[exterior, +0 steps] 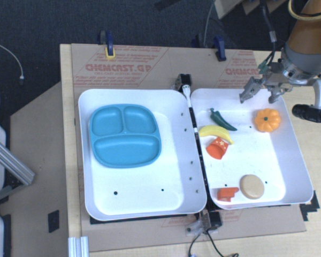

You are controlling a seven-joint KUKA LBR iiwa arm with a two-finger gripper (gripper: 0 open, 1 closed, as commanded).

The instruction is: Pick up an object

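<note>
My gripper [261, 94] hangs open over the far edge of the right bin [289, 159], its two fingers spread with nothing between them. Just below and to its right sits a small orange pumpkin [267, 120]. A green pepper [222, 120] lies toward the bin's left, with a yellow banana [214, 133] beneath it and a red piece [216, 148] touching the banana. At the near end lie a tan round cookie [252, 186] and an orange-red block [228, 193].
The left bin [96, 191] holds a blue divided plate [125, 135]. A black divider [193, 133] runs between the bins. Blue clamps [109, 43] hold the cardboard base at the back. The arm's grey body with orange band [309, 31] rises at upper right.
</note>
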